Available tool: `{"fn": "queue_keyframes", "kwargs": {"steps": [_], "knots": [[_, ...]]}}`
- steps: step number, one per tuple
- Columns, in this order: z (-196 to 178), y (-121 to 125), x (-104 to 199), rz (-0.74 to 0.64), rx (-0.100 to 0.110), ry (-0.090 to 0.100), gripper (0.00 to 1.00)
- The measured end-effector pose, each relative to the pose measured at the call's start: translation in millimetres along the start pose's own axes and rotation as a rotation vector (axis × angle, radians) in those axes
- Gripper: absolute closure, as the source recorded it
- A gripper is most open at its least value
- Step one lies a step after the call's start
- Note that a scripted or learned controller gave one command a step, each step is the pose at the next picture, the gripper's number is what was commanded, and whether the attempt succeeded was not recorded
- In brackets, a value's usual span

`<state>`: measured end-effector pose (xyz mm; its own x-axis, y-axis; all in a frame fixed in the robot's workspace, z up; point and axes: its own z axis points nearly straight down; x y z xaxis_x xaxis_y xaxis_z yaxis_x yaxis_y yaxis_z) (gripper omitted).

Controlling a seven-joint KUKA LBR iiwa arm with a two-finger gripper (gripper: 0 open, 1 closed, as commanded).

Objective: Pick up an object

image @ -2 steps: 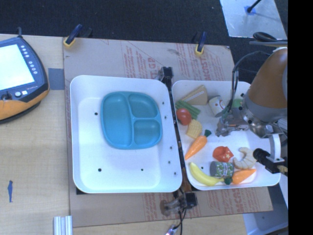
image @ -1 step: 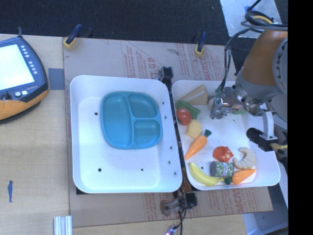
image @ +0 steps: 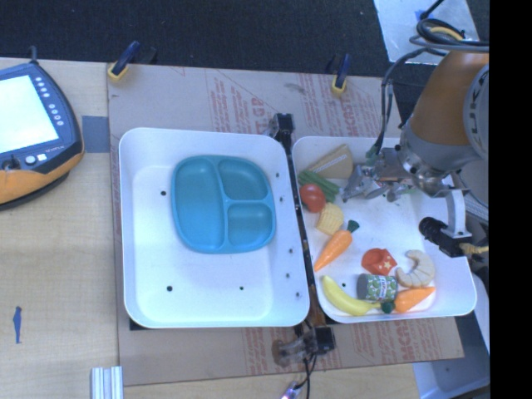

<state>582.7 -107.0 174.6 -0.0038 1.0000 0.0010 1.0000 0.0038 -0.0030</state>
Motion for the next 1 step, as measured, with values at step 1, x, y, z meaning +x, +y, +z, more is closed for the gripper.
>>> {"fn": "queue_keyframes", "kwargs": {"steps": [1], "knots": [[83.6,7.3,-38.9,0.0,0.003,-0.001,0.0]]}}
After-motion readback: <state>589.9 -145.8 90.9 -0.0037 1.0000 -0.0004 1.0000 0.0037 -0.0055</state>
